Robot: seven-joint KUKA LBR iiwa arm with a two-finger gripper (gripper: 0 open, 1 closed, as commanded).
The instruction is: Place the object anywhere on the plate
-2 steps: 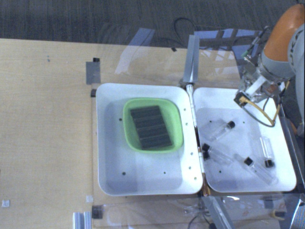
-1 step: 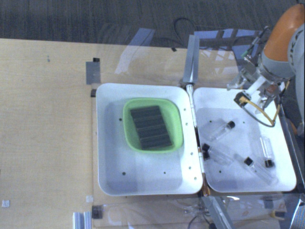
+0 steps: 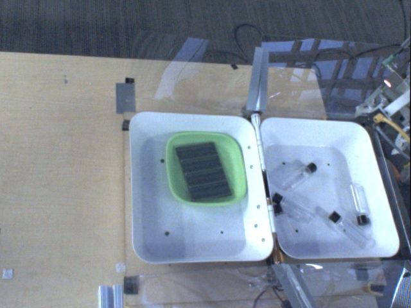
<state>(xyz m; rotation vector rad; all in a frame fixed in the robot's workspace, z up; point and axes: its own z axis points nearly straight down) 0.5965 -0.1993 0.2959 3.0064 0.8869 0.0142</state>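
Note:
A square green plate with rounded corners lies in the upper middle of the left white bin. A dark grey ridged rectangular block rests flat on the plate, tilted slightly anticlockwise and well inside the rim. In the right white bin, several clear plastic vials with black caps lie scattered: one near the middle, one by the right wall, one near the front.
Another vial lies close to the wall between the bins. A grey metal bar runs back from where the bins meet. Cables and frame parts crowd the right edge. Bare wooden bench stretches to the left.

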